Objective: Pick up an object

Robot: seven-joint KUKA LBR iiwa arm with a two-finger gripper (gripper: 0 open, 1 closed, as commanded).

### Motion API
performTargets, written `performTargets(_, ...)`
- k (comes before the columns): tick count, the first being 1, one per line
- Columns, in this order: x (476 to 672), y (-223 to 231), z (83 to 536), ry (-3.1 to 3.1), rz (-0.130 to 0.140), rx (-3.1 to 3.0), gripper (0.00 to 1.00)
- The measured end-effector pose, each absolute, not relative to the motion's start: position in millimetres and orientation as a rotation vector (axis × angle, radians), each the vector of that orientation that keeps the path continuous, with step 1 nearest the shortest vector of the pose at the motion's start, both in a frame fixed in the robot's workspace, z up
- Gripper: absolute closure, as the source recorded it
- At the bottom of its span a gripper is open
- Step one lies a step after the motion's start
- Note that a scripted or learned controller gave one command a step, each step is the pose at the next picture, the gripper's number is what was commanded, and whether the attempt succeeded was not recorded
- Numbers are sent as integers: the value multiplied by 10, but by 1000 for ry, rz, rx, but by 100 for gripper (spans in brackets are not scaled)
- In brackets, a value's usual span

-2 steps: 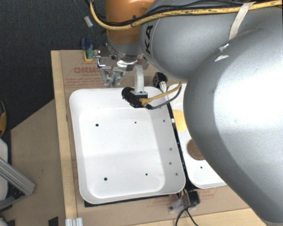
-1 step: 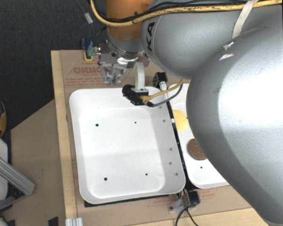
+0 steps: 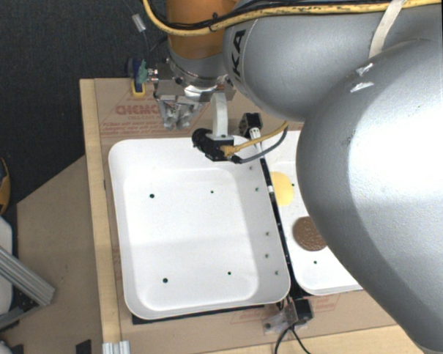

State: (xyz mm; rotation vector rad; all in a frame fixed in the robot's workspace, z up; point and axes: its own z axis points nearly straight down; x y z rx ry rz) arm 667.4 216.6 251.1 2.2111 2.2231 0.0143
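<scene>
Objects for picking lie in the right bin: a pale yellow disc and, just below it, a brown round piece, both partly hidden by the grey arm. The gripper hangs well apart from them, above the cardboard beyond the left bin's far rim; nothing sits between its fingers, and their spread cannot be judged.

Gripper low under bent wrist
</scene>
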Motion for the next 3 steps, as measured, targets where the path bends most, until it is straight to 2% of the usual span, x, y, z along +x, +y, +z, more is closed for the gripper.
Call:
performTargets(2, 6681, 2175, 2719, 2223, 20, 2207, 100)
performTargets(3, 6658, 2241, 2338, 2224, -8, 2223, 100)
